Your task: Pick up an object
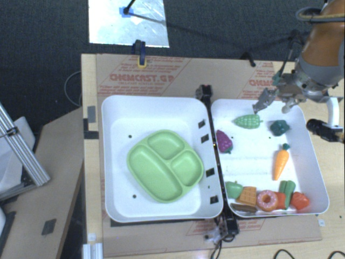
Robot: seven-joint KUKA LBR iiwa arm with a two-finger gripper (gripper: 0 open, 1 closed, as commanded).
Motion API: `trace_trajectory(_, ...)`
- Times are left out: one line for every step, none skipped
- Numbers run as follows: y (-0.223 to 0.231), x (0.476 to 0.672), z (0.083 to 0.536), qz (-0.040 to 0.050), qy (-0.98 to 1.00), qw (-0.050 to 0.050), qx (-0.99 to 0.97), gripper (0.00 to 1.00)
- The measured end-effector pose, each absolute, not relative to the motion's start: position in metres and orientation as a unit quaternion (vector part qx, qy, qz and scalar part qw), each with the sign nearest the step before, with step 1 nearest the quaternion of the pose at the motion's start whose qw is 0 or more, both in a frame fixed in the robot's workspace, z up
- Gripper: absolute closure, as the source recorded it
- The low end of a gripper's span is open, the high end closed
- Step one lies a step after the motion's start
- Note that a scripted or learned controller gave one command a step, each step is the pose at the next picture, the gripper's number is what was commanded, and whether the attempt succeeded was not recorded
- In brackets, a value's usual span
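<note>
At the left of the frame we see the left shallow white plastic bin [116,161] on the table [178,72], holding a pale green three-compartment plate [164,166]. Moving right, the right shallow white plastic bin [318,190] carries the toy food: a purple plastic grape-like piece [223,141] by its left wall, a light green knobbly plastic vegetable [248,121] near the top, a dark teal plastic lump [278,127] beside it, an orange plastic carrot [280,163] in the middle, and a crowded cluster along the bottom edge that includes a pink-frosted doughnut [267,199].

In the upper right, our claw [276,102] hangs with its two fingers spread and nothing between them, above the bin's top edge, near the knobbly vegetable and the teal lump.

We judge the isolated pieces the best targets. We should centre the spread fingers over one of them, across its narrow width, descend fully, then close, avoiding the crowded bottom cluster.
</note>
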State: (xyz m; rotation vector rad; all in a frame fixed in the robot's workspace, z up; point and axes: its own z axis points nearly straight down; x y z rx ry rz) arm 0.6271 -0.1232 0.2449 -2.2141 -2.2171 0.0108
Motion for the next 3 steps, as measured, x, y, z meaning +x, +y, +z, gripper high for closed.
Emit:
trace_trajectory(-0.123, 0.629, 0.253, -0.0004, -0.708, -0.001, -0.706, 0.0)
trace_trajectory(-0.12, 0.621, 0.207, -0.0005, -0.708, -0.001, -0.707, 0.0)
trace_trajectory(-0.118, 0.622, 0.166, 0.0002, -0.708, 0.0, -0.707, 0.0)
